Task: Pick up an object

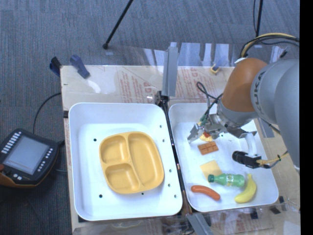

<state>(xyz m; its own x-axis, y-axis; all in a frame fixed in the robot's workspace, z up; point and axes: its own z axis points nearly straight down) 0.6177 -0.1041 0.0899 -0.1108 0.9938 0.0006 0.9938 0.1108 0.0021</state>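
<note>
Red print on bench [142, 84] w/ mirrored letters, not legible. Gripper [204, 132] in right bin [183, 126], upper part; can't tell its state. Waffle piece [208, 147] just beside claw at 5 o'clock, long axis running 2–8 o'clock. Further toward 6: cheese wedge [211, 168], green bottle [228, 180] lying E-W, banana [247, 190], sausage [205, 192].

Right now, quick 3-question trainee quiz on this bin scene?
1. True or false: the yellow divided plate lies in the left bin.
2. Which lies nearest the gripper: A) banana B) waffle piece C) sausage?
3. Fill in: the green bottle lies on its ____.

Key: 1 true; 2 B; 3 side.
</note>
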